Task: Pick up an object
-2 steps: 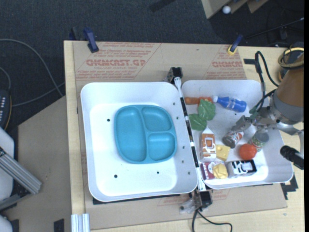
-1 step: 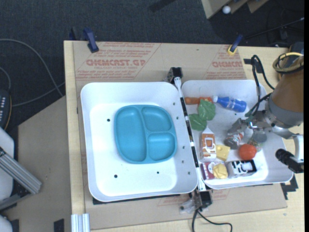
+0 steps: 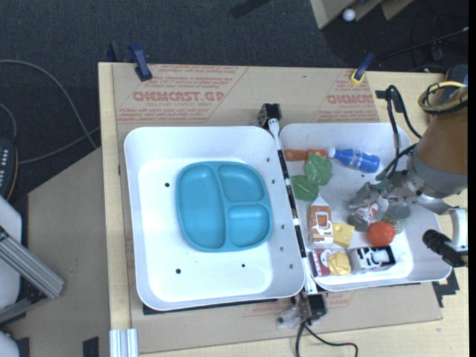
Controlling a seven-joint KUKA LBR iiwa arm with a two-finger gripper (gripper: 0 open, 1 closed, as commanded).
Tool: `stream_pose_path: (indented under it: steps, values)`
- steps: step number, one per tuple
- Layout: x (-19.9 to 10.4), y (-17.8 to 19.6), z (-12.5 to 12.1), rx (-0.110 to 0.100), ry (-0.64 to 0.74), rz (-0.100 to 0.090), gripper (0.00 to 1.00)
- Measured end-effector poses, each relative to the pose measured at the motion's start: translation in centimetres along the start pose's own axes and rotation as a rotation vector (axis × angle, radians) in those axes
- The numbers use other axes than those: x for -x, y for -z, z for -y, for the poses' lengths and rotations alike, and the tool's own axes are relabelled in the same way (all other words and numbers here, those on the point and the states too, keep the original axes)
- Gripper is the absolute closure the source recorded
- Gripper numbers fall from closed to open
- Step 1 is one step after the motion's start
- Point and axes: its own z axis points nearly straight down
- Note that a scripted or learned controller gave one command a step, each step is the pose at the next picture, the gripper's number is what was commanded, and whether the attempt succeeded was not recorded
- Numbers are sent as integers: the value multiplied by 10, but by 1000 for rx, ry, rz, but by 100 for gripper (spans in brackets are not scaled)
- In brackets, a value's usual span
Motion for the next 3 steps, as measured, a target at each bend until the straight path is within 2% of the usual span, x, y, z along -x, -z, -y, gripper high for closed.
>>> stream_pose_path:
  steps: [3]
  values:
    - [-1,-1,0,1,0,1,0]
